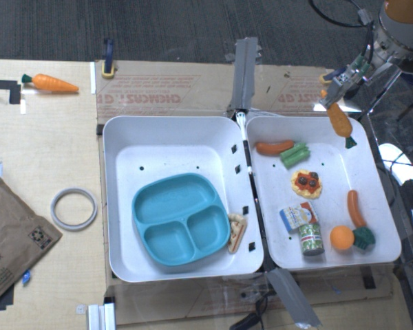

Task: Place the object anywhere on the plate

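Note:
A blue plate (173,199) with three compartments lies in the left bin (124,150), toward its front. My gripper (332,102) hangs over the back right corner of the right bin (385,184). It is shut on the top end of an orange toy carrot (340,122). The carrot dangles below the fingers with its green tip pointing down and right, above the bin floor. The carrot is far to the right of the plate.
The right bin holds a red sausage (275,146), a green vegetable (294,155), a pizza slice (307,183), a packet (296,216), a can (311,239), an orange (341,238), broccoli (363,237) and another sausage (356,208). A small toy (237,231) lies beside the plate. A second carrot (51,83) and a tape ring (73,207) lie on the bench.

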